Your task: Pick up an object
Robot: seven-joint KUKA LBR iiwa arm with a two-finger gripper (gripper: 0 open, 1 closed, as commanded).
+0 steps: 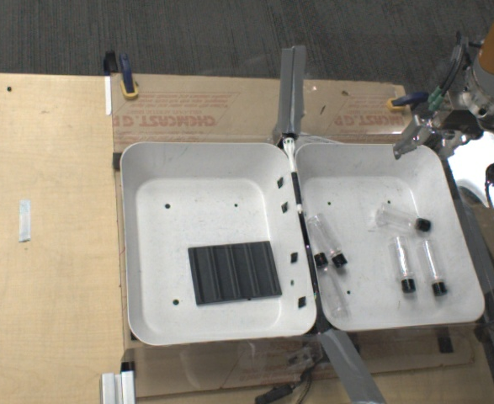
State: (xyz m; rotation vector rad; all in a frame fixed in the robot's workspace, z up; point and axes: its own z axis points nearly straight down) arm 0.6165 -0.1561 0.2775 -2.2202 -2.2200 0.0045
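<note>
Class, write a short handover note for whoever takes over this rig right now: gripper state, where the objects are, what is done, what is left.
Gripper: above the right bin's far right corner, holding nothing visible.
Objects: five clear tubes with black caps lie in the right bin, two near its left wall, one mid-bin, two toward the right. A black ridged tray lies in the left bin.
Done: nothing picked.
Left: descend, grasp one object, lift.

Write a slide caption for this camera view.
Robot hand above the right bin's far corner; five clear tubes inside; black ridged tray in the left bin.
</note>
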